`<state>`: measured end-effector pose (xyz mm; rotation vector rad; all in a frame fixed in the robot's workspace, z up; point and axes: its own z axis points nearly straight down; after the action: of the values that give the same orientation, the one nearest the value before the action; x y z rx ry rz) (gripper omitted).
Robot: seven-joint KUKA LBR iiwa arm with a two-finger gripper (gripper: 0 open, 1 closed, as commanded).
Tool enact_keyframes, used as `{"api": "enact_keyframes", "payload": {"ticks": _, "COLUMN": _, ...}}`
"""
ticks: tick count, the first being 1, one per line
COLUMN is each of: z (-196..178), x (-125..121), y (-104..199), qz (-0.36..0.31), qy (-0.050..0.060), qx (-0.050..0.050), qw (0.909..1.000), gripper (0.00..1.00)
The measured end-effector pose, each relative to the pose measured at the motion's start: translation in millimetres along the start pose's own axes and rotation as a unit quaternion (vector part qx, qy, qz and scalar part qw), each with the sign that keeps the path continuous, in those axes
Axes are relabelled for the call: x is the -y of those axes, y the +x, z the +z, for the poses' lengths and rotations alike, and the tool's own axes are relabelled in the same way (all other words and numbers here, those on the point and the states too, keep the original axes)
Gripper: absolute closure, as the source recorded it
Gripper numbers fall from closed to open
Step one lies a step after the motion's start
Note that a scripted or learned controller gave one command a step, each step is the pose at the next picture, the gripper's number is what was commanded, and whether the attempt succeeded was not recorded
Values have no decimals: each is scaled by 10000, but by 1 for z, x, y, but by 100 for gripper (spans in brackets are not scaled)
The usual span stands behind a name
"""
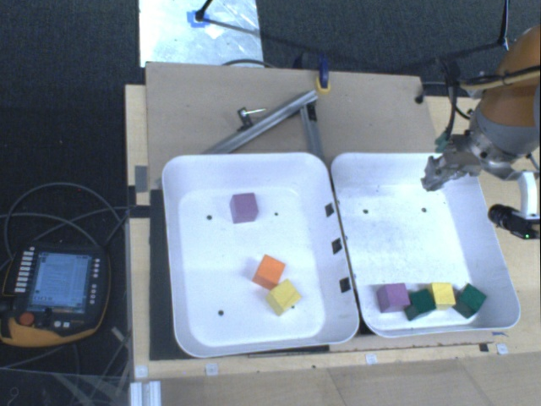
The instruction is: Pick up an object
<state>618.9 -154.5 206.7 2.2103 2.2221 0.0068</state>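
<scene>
1. Your candidates for picking sit in both shallow white plastic bins. The left bin [182,227] carries a purple cube [243,207] near its far edge, with an orange cube [269,271] and a yellow cube [284,296] touching each other toward its near right corner.
2. The right bin [490,252] has a row along its near edge: a second purple cube [392,297], a dark green cube [418,304], a small yellow cube [443,293] and another dark green cube [470,299], packed close or touching.
3. You will find the two-finger gripper [439,173] over the far right corner of the right bin, well apart from that row of cubes. Nothing is visible between its tips, and whether they are spread or closed cannot be told from this angle.
4. The grey arm with its orange band [514,91] reaches in from the right, above the bin's far right corner, with black cables trailing around it.
5. Both bins rest side by side on a light wooden bench [406,379], with a brown board [363,112] behind them and a grey metal bar [262,123] lying slantwise on it.
6. Around the bench you see dark carpet [59,74], a shiny foil sheet [199,19] at the far side, and an orange-and-grey teach pendant [55,290] with looped cable on the floor to the left.
</scene>
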Motion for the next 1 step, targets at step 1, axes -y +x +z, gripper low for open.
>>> {"api": "enact_keyframes", "payload": {"ticks": 1, "z": -5, "x": -2, "y": 64, "qz": -31, "qy": 29, "qx": -25, "qw": 10000, "gripper": 100}}
